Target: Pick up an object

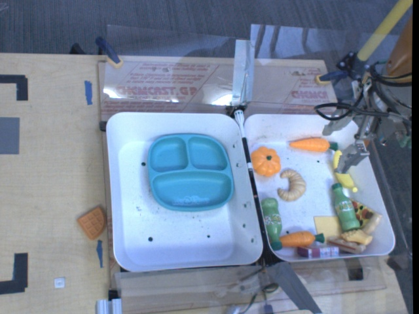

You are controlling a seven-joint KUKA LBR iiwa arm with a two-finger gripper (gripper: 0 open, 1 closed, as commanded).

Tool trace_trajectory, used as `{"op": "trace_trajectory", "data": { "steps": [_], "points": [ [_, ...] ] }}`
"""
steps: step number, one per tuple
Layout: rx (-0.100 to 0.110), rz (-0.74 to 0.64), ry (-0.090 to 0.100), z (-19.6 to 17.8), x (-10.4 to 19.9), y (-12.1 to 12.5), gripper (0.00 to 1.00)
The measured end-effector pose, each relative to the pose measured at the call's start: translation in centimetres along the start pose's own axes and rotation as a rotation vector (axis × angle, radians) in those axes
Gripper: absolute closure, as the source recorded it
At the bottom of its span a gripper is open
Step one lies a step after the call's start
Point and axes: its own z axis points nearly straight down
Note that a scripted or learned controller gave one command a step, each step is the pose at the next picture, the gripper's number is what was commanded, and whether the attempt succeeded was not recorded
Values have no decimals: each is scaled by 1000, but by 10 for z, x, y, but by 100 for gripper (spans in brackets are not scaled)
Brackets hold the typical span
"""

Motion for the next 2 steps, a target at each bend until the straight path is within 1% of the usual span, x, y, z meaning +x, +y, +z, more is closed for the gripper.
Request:
{"op": "trace_trajectory", "data": {
  "steps": [1, 2],
  "points": [
    [-2, -67, 10, 97, 8, -72, 0],
    [3, -104, -8, 191, -28, -89, 0]
  ]
}}
